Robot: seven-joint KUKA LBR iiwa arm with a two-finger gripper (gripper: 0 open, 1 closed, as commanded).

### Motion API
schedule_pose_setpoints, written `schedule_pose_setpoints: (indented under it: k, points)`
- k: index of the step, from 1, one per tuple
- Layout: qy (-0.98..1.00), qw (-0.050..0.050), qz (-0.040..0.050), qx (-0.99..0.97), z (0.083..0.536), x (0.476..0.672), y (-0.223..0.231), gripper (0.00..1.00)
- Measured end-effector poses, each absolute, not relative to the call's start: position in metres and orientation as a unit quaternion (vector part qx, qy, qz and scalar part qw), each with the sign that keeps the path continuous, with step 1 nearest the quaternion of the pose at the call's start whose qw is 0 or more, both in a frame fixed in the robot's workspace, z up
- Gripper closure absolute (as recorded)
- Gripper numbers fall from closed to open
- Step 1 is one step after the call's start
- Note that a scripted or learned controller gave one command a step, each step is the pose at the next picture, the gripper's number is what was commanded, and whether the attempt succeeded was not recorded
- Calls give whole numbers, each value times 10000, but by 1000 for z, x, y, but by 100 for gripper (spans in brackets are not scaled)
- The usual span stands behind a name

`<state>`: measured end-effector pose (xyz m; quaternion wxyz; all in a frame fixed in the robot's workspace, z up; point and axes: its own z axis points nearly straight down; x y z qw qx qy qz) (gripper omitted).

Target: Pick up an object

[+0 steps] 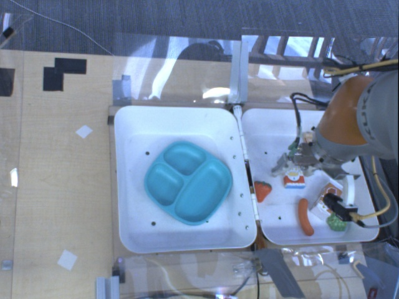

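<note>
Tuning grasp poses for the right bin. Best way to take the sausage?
Take the sausage at its middle, coming straight down with the fingers closing across its narrow width. It lies flat and long, running roughly toward the bin's front edge, with bare floor on both long sides. The broccoli sits off to one side, apart, so it likely won't interfere.

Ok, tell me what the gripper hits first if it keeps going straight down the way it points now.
Most likely the small white and orange toy in the right bin: the gripper sits just above it in the camera view. Depth is hard to judge from this slant, so it could land on bare bin floor beside the toy.
</note>
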<state>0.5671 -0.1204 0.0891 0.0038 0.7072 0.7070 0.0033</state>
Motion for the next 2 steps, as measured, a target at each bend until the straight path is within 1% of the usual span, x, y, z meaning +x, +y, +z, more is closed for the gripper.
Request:
schedule_pose_setpoints:
  k: [1,2]
  points:
    - [7070,74,52,7072,101,570,-121,100]
    - [7142,24,20,6999,191,613,-76,100]
